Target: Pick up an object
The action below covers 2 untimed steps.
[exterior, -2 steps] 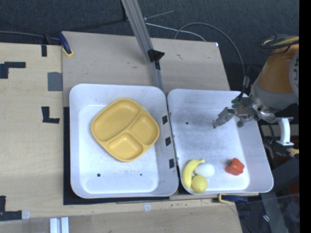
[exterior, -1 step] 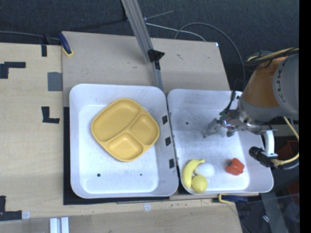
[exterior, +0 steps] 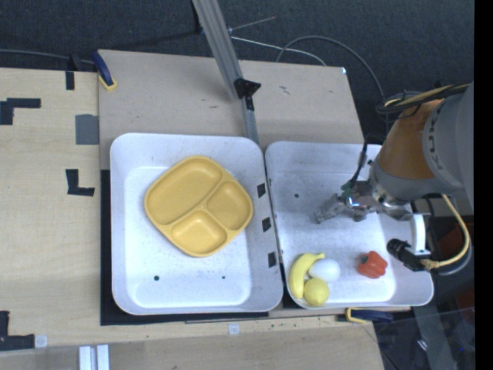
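The right bin [exterior: 308, 168] holds a yellow banana [exterior: 303, 267], a white egg-shaped object [exterior: 326, 270] and a yellow lemon [exterior: 316, 290], huddled together at its front left corner. A small red pepper [exterior: 372, 264] lies alone near the front right. My gripper [exterior: 337, 207] hangs low over the bare middle of this bin, behind all these objects and apart from them. Nothing shows in its grasp.
A yellow divided plate [exterior: 199, 205] lies in the left bin [exterior: 131, 284]. A slanted metal pole [exterior: 223, 48] rises from the back of the bench between the bins. The arm's grey body and orange band [exterior: 408, 141] overhang the right bin's right side.
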Motion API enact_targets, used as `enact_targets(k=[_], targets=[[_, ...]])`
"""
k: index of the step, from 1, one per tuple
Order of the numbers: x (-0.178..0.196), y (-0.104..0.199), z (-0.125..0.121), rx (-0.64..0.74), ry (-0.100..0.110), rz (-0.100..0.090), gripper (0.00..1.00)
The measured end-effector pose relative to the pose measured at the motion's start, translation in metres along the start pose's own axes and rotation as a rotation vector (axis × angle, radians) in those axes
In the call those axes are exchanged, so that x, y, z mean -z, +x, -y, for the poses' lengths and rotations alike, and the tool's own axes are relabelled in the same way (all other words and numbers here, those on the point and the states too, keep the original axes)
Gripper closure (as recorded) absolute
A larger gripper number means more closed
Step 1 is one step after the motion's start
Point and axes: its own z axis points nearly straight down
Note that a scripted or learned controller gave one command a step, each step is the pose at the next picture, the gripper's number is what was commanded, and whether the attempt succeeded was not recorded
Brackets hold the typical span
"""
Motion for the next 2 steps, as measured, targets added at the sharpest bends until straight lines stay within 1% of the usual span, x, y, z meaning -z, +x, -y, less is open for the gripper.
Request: enact_targets(k=[1,2], targets=[[0.011,0.001,0.0,0.001,0.0,-0.001,1.0],[0.061,-0.01,-0.002,-0.001,-0.004,0.0,1.0]])
